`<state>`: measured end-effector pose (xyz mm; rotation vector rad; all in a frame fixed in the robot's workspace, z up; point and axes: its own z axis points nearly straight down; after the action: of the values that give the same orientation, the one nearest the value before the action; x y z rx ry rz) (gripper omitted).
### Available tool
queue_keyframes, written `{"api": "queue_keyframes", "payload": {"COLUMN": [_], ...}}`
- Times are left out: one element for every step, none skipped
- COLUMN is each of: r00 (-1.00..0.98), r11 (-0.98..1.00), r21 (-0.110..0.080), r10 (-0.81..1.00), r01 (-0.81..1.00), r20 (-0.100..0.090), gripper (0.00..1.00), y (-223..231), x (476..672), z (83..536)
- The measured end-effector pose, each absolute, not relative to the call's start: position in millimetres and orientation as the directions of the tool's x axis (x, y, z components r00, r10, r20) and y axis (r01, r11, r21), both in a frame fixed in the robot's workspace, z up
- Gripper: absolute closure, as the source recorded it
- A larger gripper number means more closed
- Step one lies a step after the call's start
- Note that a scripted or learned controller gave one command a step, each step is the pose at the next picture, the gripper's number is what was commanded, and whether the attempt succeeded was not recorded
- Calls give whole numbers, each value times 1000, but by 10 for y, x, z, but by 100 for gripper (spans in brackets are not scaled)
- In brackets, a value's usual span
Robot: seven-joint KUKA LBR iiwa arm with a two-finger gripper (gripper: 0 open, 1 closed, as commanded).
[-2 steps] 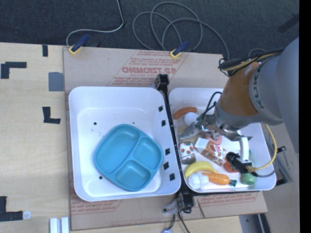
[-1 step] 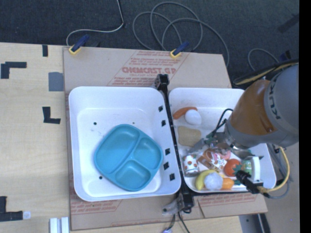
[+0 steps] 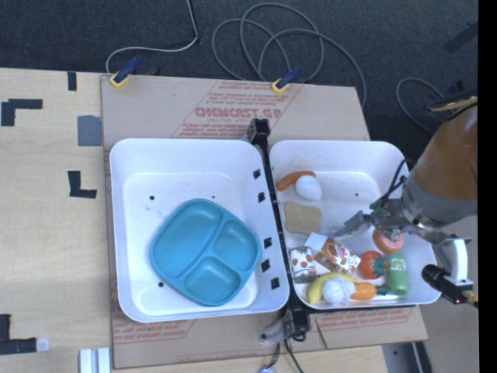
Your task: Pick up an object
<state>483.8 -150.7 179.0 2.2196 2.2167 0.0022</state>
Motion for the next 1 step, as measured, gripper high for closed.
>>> {"api": "queue_keyframes", "payload": {"r00": [-5], "r11": [5], "r21": [0], "r10": [1000], "r01": [1000], "r20": [-2], "gripper": [0], "y": [-970], "x": [5319], "z": [865]}}
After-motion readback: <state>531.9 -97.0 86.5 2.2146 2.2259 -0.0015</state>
